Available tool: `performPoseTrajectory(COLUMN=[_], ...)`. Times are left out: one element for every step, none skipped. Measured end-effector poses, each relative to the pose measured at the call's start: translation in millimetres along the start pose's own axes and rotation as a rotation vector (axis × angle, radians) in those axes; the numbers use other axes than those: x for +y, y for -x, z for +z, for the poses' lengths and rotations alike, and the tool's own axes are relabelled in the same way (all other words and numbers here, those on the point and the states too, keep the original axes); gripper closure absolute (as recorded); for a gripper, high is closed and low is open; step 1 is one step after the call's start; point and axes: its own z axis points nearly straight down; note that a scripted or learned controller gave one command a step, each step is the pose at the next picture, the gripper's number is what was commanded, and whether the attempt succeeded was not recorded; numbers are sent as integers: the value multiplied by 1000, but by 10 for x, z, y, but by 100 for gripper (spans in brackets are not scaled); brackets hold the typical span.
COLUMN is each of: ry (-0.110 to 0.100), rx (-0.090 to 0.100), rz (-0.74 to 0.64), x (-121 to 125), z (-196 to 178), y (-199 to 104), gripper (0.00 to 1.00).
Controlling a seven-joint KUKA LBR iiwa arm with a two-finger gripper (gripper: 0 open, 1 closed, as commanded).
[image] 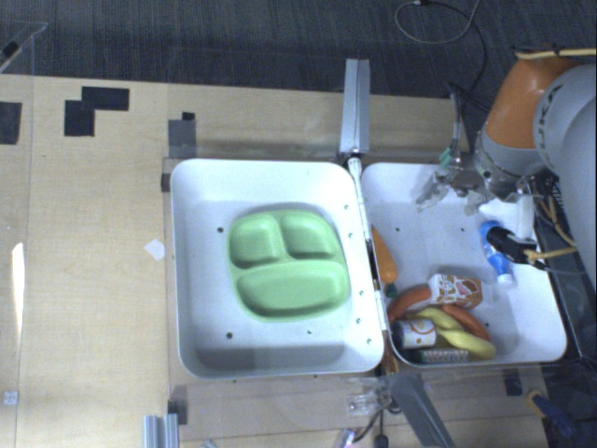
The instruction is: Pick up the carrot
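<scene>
The carrot is a short orange piece lying lengthwise against the left wall of the right bin. My gripper hangs over the back of that bin, well behind and to the right of the carrot. Its metal fingers are spread open, and nothing sits between them. The grey arm with its orange band comes in from the right.
Toy food is piled in the right bin's front corner: a red sausage, a printed packet, a banana and a small can. A blue and white item lies by the right wall. The left bin holds a green divided plate.
</scene>
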Motion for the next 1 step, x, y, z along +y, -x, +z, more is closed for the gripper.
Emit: performPoseTrajectory(ry=[0], rx=[-2], rz=[-8], x=[16], z=[-81], y=[-9], gripper=[100])
